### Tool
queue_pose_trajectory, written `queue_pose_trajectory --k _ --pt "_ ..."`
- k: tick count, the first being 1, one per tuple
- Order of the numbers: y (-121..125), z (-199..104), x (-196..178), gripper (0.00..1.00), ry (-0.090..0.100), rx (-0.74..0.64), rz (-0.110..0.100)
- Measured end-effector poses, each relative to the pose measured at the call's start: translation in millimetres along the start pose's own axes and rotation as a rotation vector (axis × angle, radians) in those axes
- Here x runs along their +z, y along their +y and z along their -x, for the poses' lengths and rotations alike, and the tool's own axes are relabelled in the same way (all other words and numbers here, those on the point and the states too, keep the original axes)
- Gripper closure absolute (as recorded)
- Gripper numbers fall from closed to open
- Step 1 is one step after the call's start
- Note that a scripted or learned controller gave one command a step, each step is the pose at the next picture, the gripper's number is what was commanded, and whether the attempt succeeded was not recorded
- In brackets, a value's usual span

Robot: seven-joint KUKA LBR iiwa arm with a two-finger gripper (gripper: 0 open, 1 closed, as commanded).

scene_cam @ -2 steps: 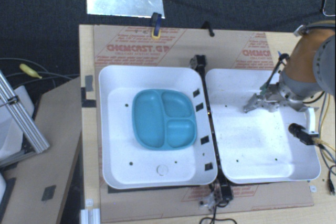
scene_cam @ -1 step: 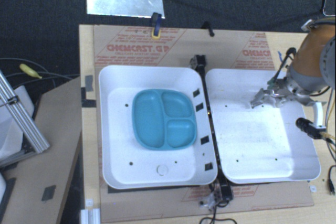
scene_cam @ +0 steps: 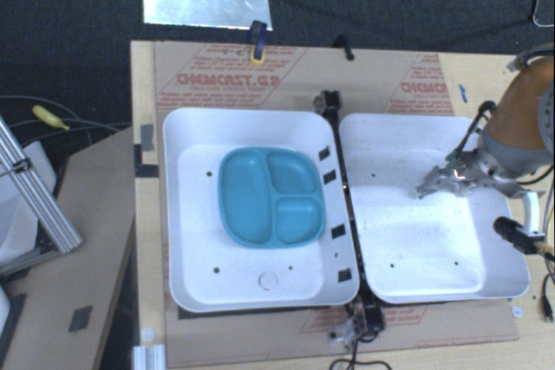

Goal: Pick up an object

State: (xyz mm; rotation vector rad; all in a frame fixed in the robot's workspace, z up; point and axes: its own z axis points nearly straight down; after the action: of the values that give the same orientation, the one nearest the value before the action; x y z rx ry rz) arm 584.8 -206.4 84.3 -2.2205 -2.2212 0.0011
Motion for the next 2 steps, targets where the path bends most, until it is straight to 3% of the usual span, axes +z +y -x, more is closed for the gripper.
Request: queue_pose_trajectory --k 1,2 --pt "3 0 -12 1.00 -0.002 -0.002 0.006" --pt "4 0 -23 1.00 -0.003 -0.002 0.010"
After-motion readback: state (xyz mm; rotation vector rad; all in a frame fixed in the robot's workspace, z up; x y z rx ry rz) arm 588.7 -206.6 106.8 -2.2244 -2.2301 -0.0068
